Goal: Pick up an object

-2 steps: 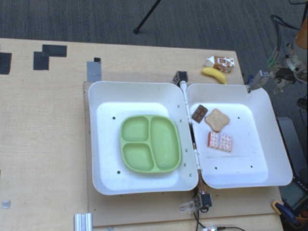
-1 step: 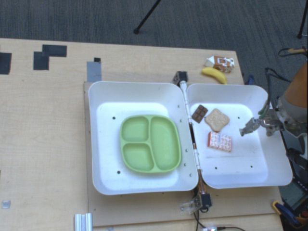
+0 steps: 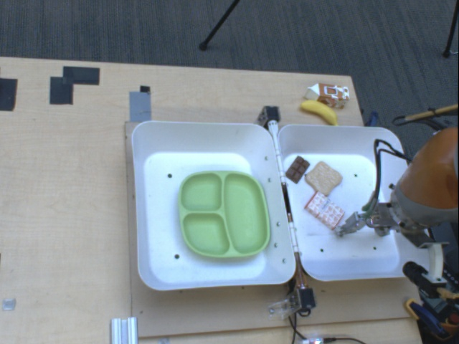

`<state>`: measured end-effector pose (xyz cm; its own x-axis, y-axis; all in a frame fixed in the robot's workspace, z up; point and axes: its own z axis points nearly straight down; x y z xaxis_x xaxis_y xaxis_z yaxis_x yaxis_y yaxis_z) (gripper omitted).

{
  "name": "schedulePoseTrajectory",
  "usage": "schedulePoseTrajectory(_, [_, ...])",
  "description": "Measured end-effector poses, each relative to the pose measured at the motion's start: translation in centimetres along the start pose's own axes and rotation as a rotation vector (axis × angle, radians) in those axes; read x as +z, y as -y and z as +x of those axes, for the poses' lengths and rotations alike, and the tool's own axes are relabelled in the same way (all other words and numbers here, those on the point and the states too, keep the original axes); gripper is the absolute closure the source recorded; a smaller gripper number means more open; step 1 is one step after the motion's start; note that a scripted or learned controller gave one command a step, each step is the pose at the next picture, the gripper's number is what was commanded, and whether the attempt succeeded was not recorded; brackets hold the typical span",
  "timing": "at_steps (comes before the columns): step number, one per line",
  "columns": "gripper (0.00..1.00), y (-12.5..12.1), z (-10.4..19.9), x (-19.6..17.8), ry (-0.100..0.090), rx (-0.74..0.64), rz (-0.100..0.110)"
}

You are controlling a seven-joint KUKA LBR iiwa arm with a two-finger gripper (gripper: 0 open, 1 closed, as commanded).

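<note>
A yellow banana [image 3: 318, 111] and a small carton [image 3: 330, 92] lie on the bench behind the bins. The left bin [image 3: 154, 213] holds a green tray [image 3: 224, 214]. The right bin [image 3: 358, 264] holds a brown square [image 3: 297, 168], a tan cracker [image 3: 324, 178] and a red-and-white packet [image 3: 325, 210]. The gripper [image 3: 351, 226] sits just beside the packet, fingers apart, holding nothing.
</note>
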<state>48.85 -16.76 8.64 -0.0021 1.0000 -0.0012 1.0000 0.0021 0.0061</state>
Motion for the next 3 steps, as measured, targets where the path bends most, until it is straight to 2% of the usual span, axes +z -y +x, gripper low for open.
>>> schedulePoseTrajectory(1, [1.00,-0.3,0.0,-1.2,0.000,0.000,-0.006])
schedulePoseTrajectory(2, [0.00,-0.2,0.0,-1.2,0.000,-0.001,-0.006])
schedulePoseTrajectory(3, [1.00,-0.4,0.1,-2.2,0.000,-0.002,-0.009])
